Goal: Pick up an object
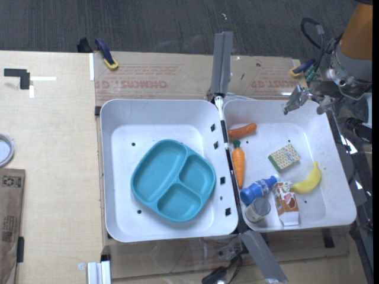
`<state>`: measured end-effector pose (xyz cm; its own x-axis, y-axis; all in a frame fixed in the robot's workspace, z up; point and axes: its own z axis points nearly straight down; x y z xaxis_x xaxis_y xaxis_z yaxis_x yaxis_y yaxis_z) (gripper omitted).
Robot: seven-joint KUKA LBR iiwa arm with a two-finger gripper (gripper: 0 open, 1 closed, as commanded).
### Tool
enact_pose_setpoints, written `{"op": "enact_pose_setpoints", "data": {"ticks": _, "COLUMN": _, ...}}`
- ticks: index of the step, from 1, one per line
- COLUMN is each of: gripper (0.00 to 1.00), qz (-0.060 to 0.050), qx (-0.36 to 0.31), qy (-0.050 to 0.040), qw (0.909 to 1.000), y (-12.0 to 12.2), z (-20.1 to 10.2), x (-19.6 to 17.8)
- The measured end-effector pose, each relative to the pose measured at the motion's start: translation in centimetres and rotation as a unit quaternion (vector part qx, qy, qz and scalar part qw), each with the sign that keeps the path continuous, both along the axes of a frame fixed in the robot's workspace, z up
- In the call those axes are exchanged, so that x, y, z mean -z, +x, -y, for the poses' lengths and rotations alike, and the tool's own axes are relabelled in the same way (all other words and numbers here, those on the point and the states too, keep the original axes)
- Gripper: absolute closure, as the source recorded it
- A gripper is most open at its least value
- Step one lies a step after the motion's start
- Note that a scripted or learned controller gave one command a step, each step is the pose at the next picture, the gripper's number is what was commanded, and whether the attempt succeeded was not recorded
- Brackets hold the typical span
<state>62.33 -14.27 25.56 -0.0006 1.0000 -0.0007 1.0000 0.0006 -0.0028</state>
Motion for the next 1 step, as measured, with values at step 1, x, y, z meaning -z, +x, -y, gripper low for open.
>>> {"op": "enact_pose_setpoints", "data": {"ticks": 1, "gripper": 0.00, "qz": 0.000, "qx": 0.021, "qy": 0.0002, "qw": 0.9998, "y": -2.59, "z": -1.93, "x": 14.16}}
